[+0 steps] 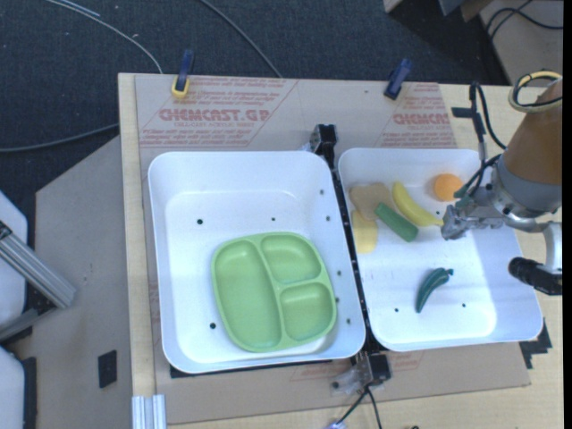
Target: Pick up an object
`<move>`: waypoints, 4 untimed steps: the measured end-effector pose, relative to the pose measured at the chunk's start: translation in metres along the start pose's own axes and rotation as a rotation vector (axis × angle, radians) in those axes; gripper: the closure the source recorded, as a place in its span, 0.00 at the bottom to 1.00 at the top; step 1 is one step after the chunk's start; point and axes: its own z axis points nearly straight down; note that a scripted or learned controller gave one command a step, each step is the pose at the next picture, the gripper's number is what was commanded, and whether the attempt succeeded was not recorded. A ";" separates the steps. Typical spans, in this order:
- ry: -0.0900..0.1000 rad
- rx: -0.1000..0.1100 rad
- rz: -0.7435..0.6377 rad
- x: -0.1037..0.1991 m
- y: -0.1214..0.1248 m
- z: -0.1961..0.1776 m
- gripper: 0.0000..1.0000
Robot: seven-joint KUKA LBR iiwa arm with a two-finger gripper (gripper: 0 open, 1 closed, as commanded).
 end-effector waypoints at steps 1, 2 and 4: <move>-0.002 -0.007 -0.001 0.001 0.007 -0.063 1.00; -0.002 -0.008 -0.002 0.006 0.013 -0.125 1.00; 0.004 0.006 -0.004 0.099 -0.015 -0.099 1.00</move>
